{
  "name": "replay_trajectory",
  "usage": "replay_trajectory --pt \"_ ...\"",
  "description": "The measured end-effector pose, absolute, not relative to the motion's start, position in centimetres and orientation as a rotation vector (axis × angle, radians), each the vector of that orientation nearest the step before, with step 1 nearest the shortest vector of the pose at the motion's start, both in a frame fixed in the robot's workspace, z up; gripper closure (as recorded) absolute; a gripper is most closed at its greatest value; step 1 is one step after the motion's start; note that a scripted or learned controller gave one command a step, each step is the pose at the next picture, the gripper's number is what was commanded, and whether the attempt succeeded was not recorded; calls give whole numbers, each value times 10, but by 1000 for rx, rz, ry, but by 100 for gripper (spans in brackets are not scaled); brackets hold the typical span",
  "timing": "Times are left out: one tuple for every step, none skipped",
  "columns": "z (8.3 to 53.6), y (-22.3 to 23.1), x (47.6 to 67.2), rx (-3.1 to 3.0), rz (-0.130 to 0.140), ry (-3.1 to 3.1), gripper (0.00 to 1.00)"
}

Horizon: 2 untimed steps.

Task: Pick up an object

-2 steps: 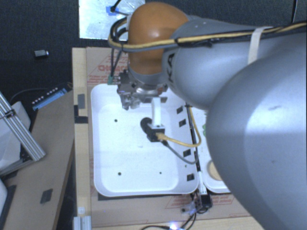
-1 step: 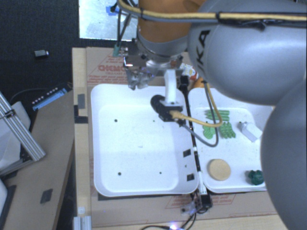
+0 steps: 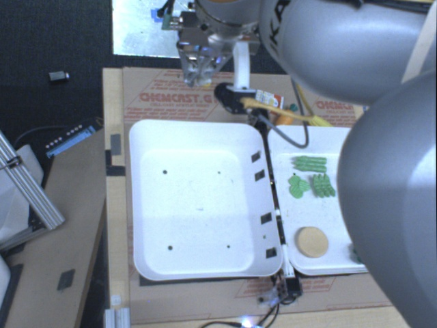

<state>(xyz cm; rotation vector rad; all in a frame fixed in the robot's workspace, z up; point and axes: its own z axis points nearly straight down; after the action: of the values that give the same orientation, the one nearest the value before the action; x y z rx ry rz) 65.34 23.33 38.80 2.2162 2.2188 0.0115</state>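
My gripper (image 3: 199,72) hangs high over the cardboard beyond the far rim of the left bin (image 3: 198,203). In the right bin (image 3: 321,214) lie a green bean-like bundle (image 3: 308,162), a ridged green piece (image 3: 322,185), a small green leaf shape (image 3: 296,187) and a round tan disc (image 3: 311,242). All of these sit well to the right of the gripper and nearer the camera. The arm's large grey body covers the right part of that bin.
A small orange-and-white item (image 3: 272,101) shows near the right bin's far corner, partly behind the arm. The bins rest on a cardboard sheet (image 3: 164,101). A metal rail (image 3: 31,190) and a blue-striped strip (image 3: 68,138) lie to the bench's left.
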Motion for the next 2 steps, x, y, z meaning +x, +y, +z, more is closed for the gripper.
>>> replay_trajectory --pt "413 234 669 2213 7 2225 100" --pt "502 216 668 2217 14 2219 100"
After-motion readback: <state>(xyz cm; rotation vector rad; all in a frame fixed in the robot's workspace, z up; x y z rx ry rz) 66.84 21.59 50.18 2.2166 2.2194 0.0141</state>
